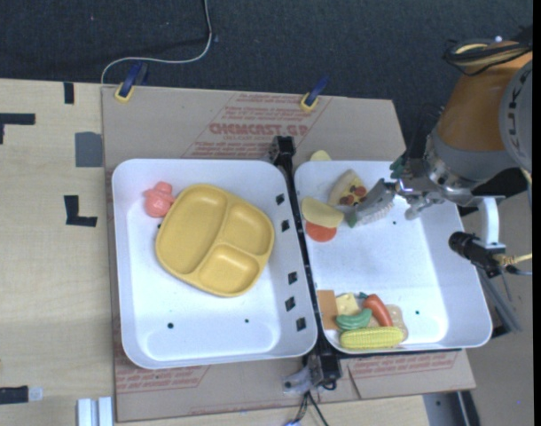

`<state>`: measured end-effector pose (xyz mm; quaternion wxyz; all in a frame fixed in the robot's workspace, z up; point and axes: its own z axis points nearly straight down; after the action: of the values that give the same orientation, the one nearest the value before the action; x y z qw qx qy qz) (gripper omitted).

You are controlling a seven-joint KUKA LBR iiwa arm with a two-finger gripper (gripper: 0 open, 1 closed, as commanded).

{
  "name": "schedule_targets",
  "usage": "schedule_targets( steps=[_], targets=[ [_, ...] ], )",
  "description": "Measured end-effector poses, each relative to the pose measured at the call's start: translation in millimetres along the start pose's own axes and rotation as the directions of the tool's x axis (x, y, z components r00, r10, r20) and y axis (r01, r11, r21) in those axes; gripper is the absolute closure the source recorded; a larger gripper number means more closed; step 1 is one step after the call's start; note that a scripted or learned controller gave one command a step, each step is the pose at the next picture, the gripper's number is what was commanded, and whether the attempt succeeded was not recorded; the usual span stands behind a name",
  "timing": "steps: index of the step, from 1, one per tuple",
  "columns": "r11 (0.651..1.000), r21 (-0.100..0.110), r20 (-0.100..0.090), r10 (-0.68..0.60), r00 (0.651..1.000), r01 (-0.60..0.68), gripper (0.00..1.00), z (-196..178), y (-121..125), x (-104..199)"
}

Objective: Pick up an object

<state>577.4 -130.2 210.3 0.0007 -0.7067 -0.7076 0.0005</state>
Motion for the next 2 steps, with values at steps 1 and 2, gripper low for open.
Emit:
schedule_targets(
  steps=[1,2],
  targets=[
    [1.0,-0.008,0.001,-0.004,1.0,0.004,0.0,60,95,14],
    [1.0,-0.012,0.002,-0.002,1.0,0.002,0.0,109,95,-6]
  ],
)
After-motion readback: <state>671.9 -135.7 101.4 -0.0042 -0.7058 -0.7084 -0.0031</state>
